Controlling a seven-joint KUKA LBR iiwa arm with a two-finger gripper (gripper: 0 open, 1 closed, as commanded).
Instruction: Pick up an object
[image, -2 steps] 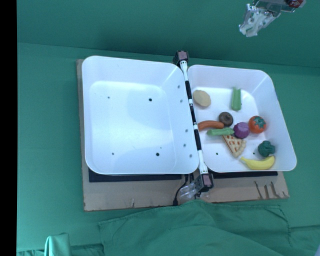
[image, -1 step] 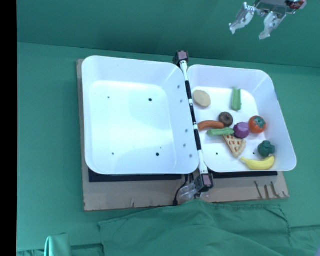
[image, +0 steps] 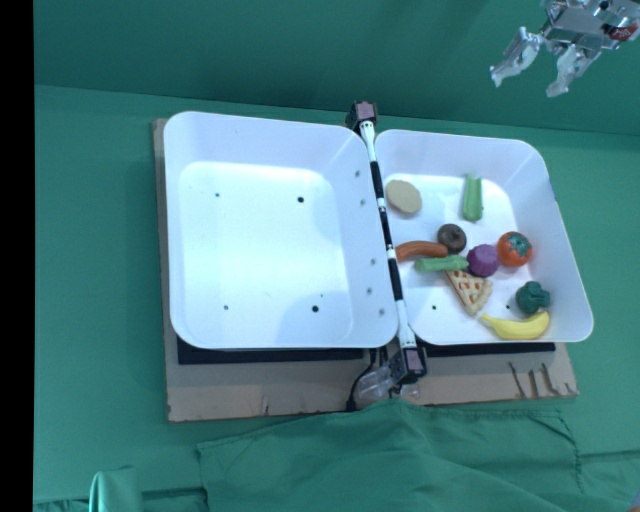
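Gripper (image: 541, 66) hangs high with fingers apart and nothing between them, all the objects lying well below it in the right bin (image: 535, 165); best approach, in my judgement, is descending on the isolated celery (image: 472, 197), nearest beneath, clear of neighbours.

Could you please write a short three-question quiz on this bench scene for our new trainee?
1. True or false: the gripper is hovering above the bench's far right corner, outside both bins.
2. Which item lies nearest the right bin's front edge? A) banana B) potato C) celery stick
3. Fill in: the tomato sits just right of the purple ____.

Key: 1 true; 2 A; 3 vegetable.
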